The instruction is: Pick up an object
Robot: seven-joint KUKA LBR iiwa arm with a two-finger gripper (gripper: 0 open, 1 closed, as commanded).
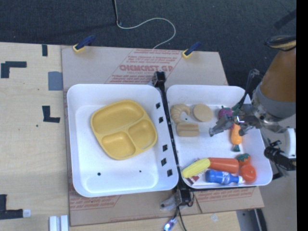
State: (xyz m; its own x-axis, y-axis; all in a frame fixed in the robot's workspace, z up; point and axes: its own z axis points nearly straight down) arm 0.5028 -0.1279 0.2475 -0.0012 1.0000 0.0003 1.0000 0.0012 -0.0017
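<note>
Blue bottle (pixel 224 178) lying lengthwise along right bin (pixel 204 89) front, gripper (pixel 226 124) over bin, finger state cannot tell.

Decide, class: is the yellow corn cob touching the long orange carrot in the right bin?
Touching. The camera view shows the corn cob lying against the carrot left end, with no white floor between them.

A pale wooden bench (pixel 29 143) fills the left and lower part of the camera view, with dark angular marks scattered over its top. On it lies a flat brown cardboard sheet (pixel 139 66) with red printing, pinned at its far edge by two blue-and-yellow clamps (pixel 84 43). Sitting on the cardboard, side by side and touching along a black divider, are the left white bin (pixel 79 143) and the right white bin (pixel 207 88).
</note>
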